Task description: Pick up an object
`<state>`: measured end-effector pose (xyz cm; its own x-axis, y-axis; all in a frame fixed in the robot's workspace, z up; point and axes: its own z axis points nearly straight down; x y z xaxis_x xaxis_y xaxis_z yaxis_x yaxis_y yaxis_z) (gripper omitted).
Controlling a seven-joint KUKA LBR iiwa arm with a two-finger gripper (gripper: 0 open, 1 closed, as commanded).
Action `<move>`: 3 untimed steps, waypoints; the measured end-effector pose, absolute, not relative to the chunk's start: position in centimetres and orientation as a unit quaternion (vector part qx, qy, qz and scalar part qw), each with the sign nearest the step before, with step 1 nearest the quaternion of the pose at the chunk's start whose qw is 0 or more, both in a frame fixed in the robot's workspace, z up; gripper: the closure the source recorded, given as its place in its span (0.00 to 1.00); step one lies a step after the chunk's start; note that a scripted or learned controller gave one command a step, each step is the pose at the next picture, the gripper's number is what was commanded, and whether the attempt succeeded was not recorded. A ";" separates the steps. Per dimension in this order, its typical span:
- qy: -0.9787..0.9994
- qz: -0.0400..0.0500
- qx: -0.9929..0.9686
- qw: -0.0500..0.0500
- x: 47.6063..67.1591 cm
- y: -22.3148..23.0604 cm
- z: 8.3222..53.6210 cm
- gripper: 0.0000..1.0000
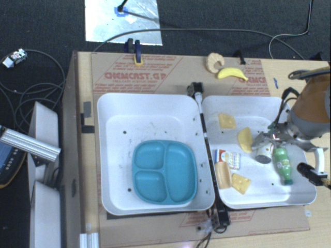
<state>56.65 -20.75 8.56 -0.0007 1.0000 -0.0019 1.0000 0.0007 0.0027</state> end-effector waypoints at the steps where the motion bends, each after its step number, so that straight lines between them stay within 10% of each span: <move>1: 0.707 0.000 0.707 0.001 53.4 -20.7 8.4 0.00; 3: 0.709 0.001 0.706 0.001 60.2 -13.7 8.6 0.00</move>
